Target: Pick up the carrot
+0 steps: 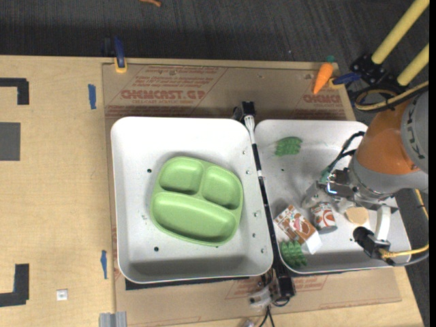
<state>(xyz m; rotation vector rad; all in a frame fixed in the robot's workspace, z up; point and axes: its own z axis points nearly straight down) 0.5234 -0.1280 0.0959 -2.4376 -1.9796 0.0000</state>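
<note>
My tool (325,191), grip state unclear, hovers in the right bin (300,131); next, reach the carrot (323,78) outside it.

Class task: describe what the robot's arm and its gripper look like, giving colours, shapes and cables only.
The arm is rounded and grey, with a broad orange band above the wrist. Below that sits a grey metal gripper with a small blue light. Black cables loop beside the wrist, and a white bracket with a black end hangs nearby.
</note>
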